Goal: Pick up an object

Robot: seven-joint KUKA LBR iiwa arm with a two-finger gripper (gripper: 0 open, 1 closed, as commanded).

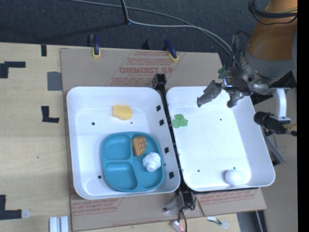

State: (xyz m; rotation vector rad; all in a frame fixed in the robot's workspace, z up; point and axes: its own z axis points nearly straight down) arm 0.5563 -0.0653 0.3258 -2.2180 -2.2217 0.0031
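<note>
Jaws spread over right bin (251, 144), cardboard-covered bench (140, 69)

a small green leafy piece (179, 121) lies flat at the right bin's (251, 129) nine o'clock edge. a white ball (235, 176) rests at its five o'clock corner. a yellow lump (122, 111) sits at the left bin's (77, 129) twelve o'clock, above the blue tray (116, 173).
</note>
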